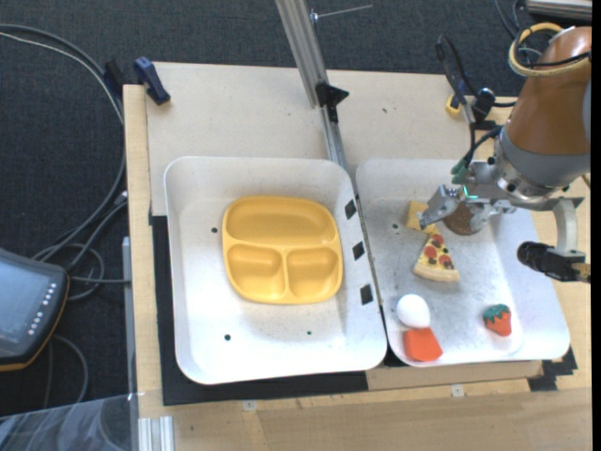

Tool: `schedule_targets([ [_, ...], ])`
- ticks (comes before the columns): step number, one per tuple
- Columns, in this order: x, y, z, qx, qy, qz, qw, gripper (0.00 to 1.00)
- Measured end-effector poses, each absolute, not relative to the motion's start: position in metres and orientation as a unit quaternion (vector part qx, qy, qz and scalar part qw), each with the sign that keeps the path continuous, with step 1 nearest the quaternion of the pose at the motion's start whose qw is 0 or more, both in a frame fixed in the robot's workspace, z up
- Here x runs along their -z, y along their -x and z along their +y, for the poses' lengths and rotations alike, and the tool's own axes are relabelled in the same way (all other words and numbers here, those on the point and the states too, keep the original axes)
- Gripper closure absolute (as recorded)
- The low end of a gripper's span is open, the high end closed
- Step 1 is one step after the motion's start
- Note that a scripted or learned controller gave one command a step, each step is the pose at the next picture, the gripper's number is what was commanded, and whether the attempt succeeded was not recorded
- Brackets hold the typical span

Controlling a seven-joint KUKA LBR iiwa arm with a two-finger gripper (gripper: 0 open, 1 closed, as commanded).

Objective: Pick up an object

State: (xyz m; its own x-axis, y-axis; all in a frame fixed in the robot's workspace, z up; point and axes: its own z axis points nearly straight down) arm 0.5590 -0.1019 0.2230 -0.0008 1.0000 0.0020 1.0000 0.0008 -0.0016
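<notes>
Right bin point(554, 322) | pizza slice point(436, 258) tip points up | gripper point(458, 210) state unclear

Arm: I reach in from the right of the camera view, my grey body bulking at the upper right with the orange band above my wrist uppermost.
Wrist: bent downward and leftward, so that my lower end points down at a slant toward the left.
Pincer point(441, 209): low, at the left tip of my wrist assembly, its metal parts angled down and to the left.
Fingers: too small and too tangled with my own hardware to tell how they stand.
Cabling: a dark cable loops from my wrist up and to the left; a yellow hose ring sits at my top.
</notes>
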Motion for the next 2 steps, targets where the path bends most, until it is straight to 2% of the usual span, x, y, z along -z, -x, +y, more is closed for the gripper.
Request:
schedule_targets([
  [1,-0.180,-0.554,-0.102,-0.0018,0.707,-0.707,0.003,0.00],
  [2,-0.116,-0.551,-0.102,-0.0024,0.707,-0.707,0.004,0.00],
])
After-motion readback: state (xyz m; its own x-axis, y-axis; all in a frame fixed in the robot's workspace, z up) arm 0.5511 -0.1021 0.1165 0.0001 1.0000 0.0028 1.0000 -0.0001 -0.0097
